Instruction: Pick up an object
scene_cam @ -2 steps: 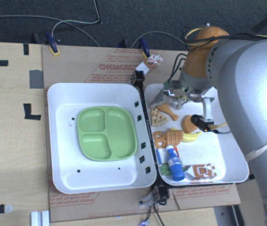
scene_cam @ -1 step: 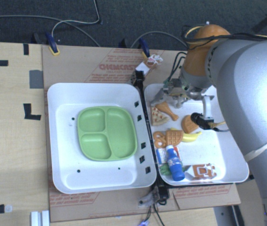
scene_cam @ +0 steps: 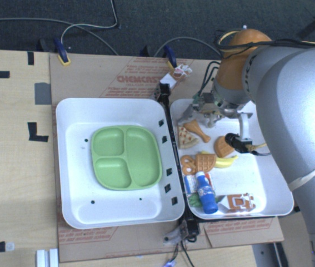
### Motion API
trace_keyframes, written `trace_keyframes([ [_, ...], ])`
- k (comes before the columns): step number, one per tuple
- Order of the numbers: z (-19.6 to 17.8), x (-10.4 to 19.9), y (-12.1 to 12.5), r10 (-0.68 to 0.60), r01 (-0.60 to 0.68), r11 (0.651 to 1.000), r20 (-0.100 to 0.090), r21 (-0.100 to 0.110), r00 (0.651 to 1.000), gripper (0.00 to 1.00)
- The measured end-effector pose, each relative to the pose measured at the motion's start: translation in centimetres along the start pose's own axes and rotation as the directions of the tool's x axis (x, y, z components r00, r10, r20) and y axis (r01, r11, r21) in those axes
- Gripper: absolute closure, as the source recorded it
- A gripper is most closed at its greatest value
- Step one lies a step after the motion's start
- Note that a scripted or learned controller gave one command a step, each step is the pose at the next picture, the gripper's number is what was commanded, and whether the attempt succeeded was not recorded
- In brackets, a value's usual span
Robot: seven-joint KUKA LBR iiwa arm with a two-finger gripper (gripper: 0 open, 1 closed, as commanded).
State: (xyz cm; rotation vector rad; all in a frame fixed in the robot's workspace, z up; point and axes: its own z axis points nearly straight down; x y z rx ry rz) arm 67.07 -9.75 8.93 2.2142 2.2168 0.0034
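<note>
Camera view: gripper [scene_cam: 206,111] low over right bin [scene_cam: 268,196], arm bent steeply.

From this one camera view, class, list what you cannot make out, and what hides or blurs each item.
- Gripper: whether it is open or shut, masked by the wrist above it.
- Right bin: its far right side, covered by the grey arm.
- Blue bottle: label too small to read.
- Toy food pile: pieces overlap, so some shapes are unclear.

Red print on the brown cardboard sheet [scene_cam: 129,79] under the bins reads "CHEMCAST", slanting up toward the far edge. There's more red lettering along its near edge, too small to make out, and the blue bottle [scene_cam: 204,192] label is a blur.
</note>
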Motion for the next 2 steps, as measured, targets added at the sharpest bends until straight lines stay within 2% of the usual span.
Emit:
trace_keyframes([
  [1, 0.00, 0.11, -0.01, 0.001, -0.001, 1.000, 0.001, 0.000, 1.000, 0.00],
  [2, -0.65, 0.30, -0.15, -0.001, 0.001, 1.000, -0.001, 0.005, 1.000, 1.00],
])
